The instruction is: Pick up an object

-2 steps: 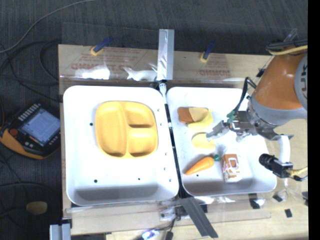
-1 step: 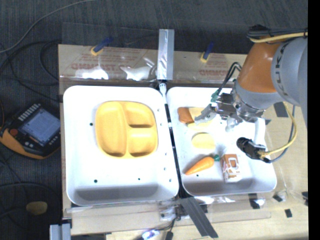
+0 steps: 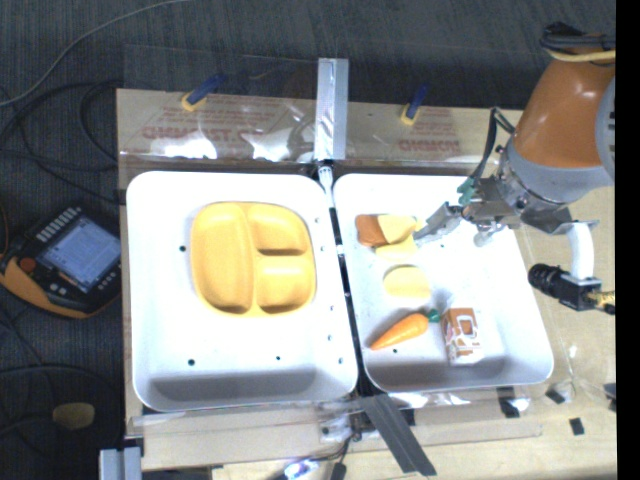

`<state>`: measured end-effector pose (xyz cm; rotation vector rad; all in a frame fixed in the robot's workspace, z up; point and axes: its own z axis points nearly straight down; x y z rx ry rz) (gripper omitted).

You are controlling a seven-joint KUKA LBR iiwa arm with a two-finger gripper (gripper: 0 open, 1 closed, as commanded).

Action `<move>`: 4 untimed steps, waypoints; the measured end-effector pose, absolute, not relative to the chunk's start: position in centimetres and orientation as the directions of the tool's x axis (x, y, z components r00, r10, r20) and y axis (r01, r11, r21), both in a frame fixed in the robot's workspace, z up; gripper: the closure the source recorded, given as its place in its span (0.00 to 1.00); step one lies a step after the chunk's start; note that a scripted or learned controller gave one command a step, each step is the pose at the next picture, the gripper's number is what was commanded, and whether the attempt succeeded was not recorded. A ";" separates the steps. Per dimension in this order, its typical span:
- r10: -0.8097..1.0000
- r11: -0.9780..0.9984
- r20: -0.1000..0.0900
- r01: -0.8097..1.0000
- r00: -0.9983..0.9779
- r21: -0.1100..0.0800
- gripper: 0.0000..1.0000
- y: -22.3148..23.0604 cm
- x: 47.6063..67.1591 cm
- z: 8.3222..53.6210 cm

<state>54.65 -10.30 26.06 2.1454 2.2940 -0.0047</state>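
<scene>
The worktop (image 3: 140,118) carries two shallow white bins side by side; the left bin (image 3: 160,348) holds a yellow divided tray (image 3: 253,256) lying flat near its middle, apart from the graspable pieces, presumably so it does not crowd them; the right bin (image 3: 520,358) holds the loose objects, spread with gaps between them, which leaves room for fingers to come down around any one. An orange-and-yellow wedge (image 3: 385,230) sits at the bin's upper left; a pale yellow round piece (image 3: 406,283) lies just below it; a carrot (image 3: 402,330) lies slantwise near the front; a small orange-and-white carton (image 3: 461,334) rests just beside the carrot's green end. The jaws (image 3: 440,223) hang over the right bin's upper part, near the wedge and pointing toward it; nothing sits between them, and whether they stand apart or together I cannot tell; the wedge looks the likeliest target.
</scene>
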 end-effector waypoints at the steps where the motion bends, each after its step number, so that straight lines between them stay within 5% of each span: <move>1: 0.976 0.217 -0.001 0.976 -0.217 -0.002 0.00 -10.0 61.0 18.1; 2: 0.957 0.290 -0.001 0.957 -0.290 0.000 0.00 -12.1 60.8 9.3; 3: 0.897 0.441 -0.002 0.897 -0.441 -0.002 0.00 -10.2 65.6 11.6; 4: 0.952 0.305 0.004 0.952 -0.305 0.002 0.00 -12.7 67.0 9.0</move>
